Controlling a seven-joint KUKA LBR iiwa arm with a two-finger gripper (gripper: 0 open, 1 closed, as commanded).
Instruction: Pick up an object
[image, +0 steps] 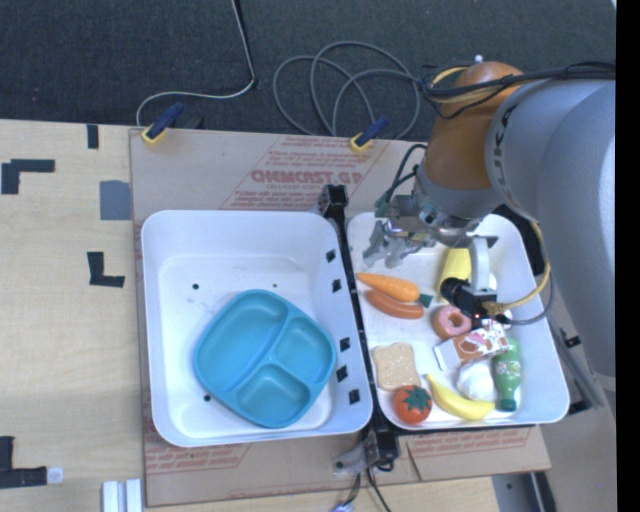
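My gripper (392, 246) hangs over the back of the right bin (545, 400), its metal fingers apart with nothing between them. Just below it lie an orange carrot (389, 286) and a sausage (396, 306). To their right are a yellow piece (455, 264), a pink donut (451, 322) and a small carton (478, 343). Nearer the front sit a slice of bread (395, 365), a tomato (411, 403), a banana (456, 399), a white egg (476, 380) and a green bottle (507, 374).
The left bin (170, 250) holds a blue divided plate (264, 356). A black divider (346, 300) runs between the bins. The grey arm with its orange band (470, 110) fills the upper right. Cables (330, 85) lie behind the bins.
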